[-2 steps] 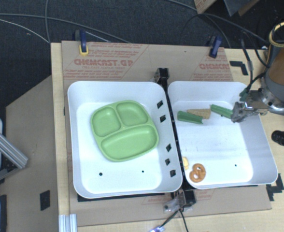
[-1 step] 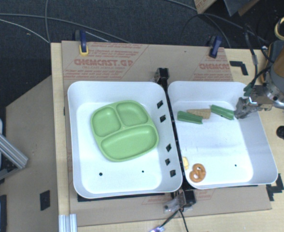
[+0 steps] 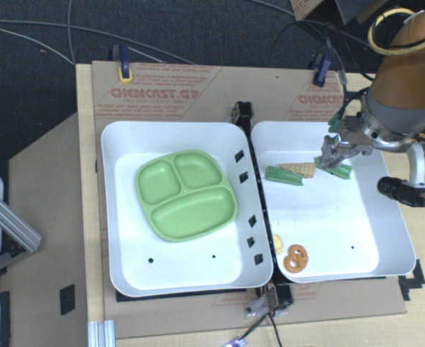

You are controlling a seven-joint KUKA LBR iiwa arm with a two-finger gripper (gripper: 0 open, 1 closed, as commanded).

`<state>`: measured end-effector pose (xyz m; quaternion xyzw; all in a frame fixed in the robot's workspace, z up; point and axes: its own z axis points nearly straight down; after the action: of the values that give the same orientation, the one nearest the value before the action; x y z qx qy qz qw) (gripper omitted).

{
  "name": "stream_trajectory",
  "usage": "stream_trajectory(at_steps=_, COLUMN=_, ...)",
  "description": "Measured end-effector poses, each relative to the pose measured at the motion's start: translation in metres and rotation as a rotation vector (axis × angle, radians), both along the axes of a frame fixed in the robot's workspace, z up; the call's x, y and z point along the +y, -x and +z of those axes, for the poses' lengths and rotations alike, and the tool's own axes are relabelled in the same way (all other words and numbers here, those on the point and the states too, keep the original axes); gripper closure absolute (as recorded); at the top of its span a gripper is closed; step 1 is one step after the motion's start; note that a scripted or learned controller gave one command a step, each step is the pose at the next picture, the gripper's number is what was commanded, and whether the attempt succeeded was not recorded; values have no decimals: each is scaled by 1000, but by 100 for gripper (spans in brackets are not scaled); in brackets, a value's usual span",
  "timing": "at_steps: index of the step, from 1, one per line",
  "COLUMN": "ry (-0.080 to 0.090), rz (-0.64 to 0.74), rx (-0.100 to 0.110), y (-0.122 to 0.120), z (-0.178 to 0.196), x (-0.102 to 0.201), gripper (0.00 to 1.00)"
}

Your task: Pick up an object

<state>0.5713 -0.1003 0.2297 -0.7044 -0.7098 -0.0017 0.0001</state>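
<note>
Grey arm with orange band point(image 3: 408, 63) reaches in from the right, its two-finger gripper point(image 3: 333, 154) low over the far part of the right shallow white bin point(image 3: 357, 226); cannot tell how far open it is or whether it grips anything. Just beside it, a small green piece point(image 3: 341, 170). Left of that, a tan waffle cone point(image 3: 299, 169) touching a green flat strip point(image 3: 283, 176). Small brown pretzel point(image 3: 296, 257) at near left corner. Left white bin point(image 3: 126, 194) holds a green three-compartment plastic tray point(image 3: 186, 195).
</note>
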Motion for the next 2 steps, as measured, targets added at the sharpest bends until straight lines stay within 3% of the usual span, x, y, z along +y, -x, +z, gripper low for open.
stream_trajectory(at_steps=2, ry=1, rz=-2, rx=-1, y=-36, z=10, x=92, gripper=100)
